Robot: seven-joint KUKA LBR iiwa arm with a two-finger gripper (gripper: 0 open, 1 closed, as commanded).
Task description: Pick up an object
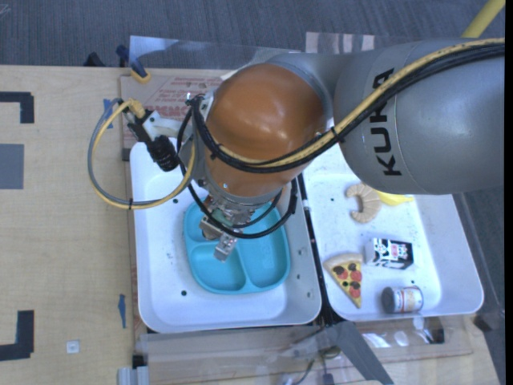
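While the gripper hangs over the blue tray in the left bin, I judge it reaching; finger state unclear; next, a grasp on the tray, at seven o'clock from the wrist.

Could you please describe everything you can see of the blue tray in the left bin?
The blue tray is a light blue, plastic-looking dish with rounded corners and raised ridges dividing it into compartments. It lies flat on the floor of the left bin, toward its right side. Its upper part is hidden beneath the arm's wrist, and the gripper hangs over its left compartment. I cannot tell whether they touch.
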